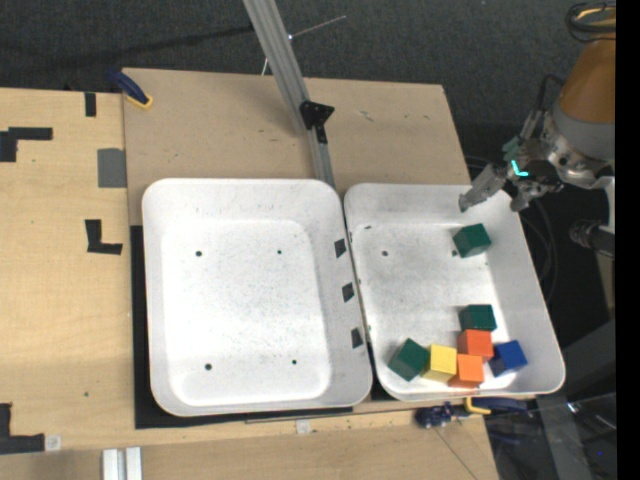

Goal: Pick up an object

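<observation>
- Lone green cube [472,239] in the upper part of the right bin [400,268], tilted, apart from the rest, matte with crisp edges.
- Just up and right of it, gripper [497,186] over the bin's upper right rim; one grey finger slanting down-left, another darker beside it, a narrow gap between them with nothing in it; touching no cube.
- Cluster in the bin's lower right corner: green block [478,317], orange [476,342], blue [508,356], second orange [469,368], yellow [441,359], dark green [408,359], packed touching one another.
- Both bins shallow, white, speckled, rounded at the corners; left bin [245,288] larger in frame.
- Wooden bench [60,268] beneath, metal post [285,63] slanting from top centre.
- Arm [590,88] at right edge, orange band above grey wrist.
</observation>
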You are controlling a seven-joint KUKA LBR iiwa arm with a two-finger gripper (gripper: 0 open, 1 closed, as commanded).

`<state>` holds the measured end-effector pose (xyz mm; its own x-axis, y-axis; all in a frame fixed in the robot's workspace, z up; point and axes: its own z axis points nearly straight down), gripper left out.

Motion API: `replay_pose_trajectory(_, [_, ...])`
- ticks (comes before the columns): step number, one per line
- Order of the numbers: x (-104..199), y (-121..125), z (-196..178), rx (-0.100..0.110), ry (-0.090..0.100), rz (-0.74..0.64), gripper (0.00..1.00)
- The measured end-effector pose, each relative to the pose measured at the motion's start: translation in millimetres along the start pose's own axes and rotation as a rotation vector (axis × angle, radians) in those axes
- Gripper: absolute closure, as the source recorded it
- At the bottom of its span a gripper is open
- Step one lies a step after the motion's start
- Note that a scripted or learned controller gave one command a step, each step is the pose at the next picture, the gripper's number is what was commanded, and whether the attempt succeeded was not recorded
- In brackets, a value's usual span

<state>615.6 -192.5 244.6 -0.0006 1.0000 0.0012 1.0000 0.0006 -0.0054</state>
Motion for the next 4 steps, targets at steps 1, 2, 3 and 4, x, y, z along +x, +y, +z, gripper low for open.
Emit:
replay_pose_trajectory(1, [-0.2, 0.8, -2.9, -0.004, -0.002, -0.001, 0.00])
replay_pose_trajectory(2, [8.7, 6.6, 52.0, 0.001, -0.001, -0.001, 0.00])
replay_pose_trajectory(3, [0.8, 5.6, 100.5, 0.001, -0.002, 0.000, 0.00])
replay_pose_trajectory(4, [-1.1, 10.7, 126.6, -0.021, -0.009, -0.001, 0.00])
